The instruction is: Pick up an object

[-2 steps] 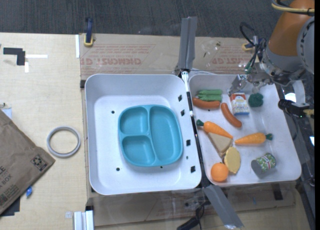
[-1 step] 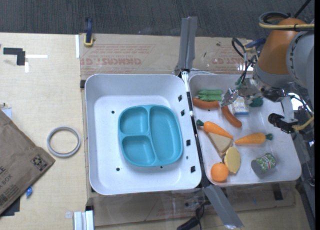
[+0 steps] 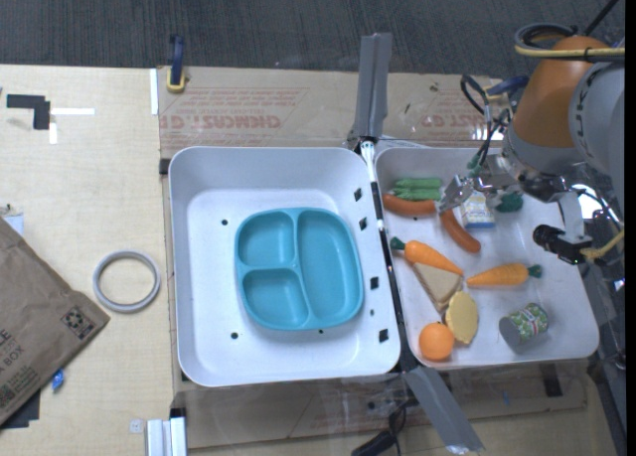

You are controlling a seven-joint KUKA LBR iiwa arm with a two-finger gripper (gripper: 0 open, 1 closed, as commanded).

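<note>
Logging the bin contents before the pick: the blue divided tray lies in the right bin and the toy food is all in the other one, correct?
Not quite. The camera view shows the blue divided tray in the left bin; the toy food, such as the carrots, lies in the right bin.

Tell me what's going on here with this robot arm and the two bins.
A grey and orange robot arm reaches in from the right, with its gripper low over the back of the right bin, near a sausage and some green beans. That bin also holds toy food: two carrots, an orange and a sandwich wedge. The left bin holds a blue divided plate. Nothing looks lifted yet.
</note>
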